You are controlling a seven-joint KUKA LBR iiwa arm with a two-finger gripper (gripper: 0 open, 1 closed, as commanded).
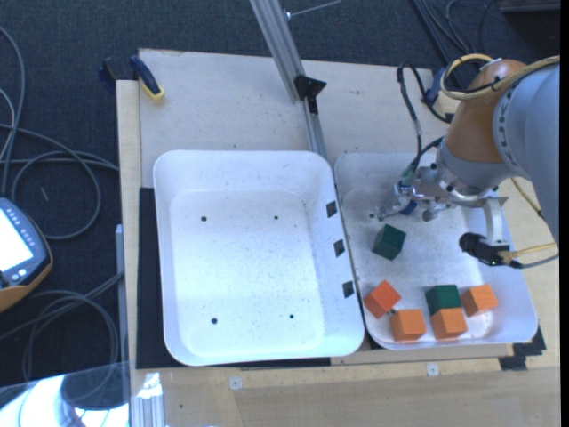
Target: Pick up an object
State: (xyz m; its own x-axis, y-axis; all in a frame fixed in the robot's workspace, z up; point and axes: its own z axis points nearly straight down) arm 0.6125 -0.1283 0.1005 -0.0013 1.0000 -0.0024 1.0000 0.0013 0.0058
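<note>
Camera view: wooden bench (pixel 222 105), dark carpet (pixel 53 25), end effector (pixel 418 205) grip state indiscernible.

The arm (pixel 511 118) ran off the right edge, so its base was cut away. Its wrist covered the upper part of the right bin (pixel 524 314), and the gripper (pixel 418 205) under it was too small and cluttered to tell how its fingers stood. At the left edge a handheld device (pixel 16 249) was cropped. A clear object (pixel 71 403) in the lower left corner was blurred and cut off. The pole (pixel 280 38) left the frame at the top.
</note>
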